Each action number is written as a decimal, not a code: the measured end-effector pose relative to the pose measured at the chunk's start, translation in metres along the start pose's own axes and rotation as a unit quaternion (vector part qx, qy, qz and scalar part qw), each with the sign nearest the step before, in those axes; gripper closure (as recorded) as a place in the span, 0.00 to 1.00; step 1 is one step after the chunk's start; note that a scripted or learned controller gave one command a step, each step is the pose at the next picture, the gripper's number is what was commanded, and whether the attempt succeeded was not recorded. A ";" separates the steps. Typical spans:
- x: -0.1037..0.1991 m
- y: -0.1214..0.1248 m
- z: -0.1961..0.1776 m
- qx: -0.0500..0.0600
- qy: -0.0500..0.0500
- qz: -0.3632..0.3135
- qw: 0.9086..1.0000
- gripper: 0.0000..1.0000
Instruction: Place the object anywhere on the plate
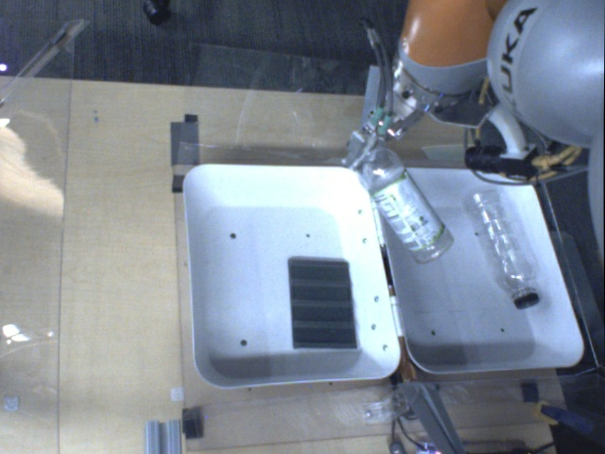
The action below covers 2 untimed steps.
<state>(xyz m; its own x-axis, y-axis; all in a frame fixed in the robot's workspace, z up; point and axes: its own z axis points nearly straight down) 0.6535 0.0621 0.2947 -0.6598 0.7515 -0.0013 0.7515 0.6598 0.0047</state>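
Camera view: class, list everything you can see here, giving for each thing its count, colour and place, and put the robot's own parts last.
Bins: two, white, side by side on the bench: left bin, right bin.
Plate: one, dark and ribbed, on the left bin's floor.
Labelled bottle: one, clear with a white and green label, tilted over the right bin's left side, its neck at the gripper.
Plain bottle: one, clear with a dark cap, lying in the right bin.
Bench: one, light wood.
Gripper: one, metal, at the labelled bottle's neck.
Arm: one, grey with an orange band, upper right.
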 end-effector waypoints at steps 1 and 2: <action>0.000 0.002 -0.011 -0.003 -0.001 -0.001 1.000 1.00; -0.001 0.003 -0.023 -0.005 -0.003 -0.002 1.000 1.00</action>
<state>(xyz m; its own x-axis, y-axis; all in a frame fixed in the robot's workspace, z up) 0.6559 0.0635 0.3174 -0.6629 0.7487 -0.0065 0.7486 0.6629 0.0156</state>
